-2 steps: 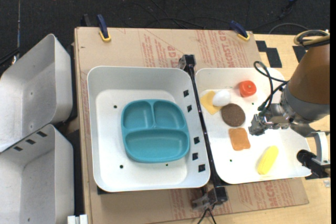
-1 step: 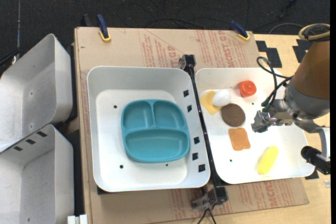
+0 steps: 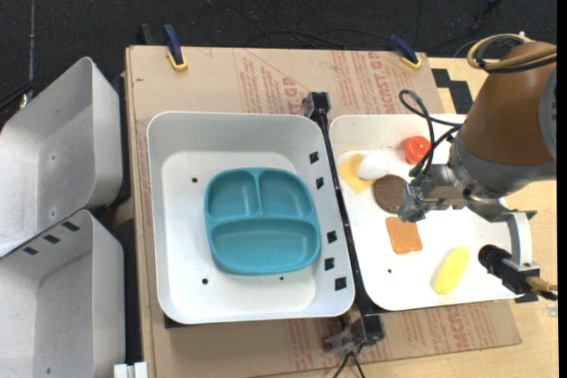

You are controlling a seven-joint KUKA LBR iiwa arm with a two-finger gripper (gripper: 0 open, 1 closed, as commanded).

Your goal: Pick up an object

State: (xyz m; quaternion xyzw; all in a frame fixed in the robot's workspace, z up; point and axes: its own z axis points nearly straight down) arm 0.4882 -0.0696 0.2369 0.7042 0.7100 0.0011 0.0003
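Hovering over the crowded brown disc, your end effector, grip state impossible to tell, may nudge the orange square aside.

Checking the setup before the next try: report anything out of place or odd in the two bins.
Nothing stands out. The teal divided plate lies flat in the left bin; the food pieces lie scattered but inside the right bin, with the gripper above them.
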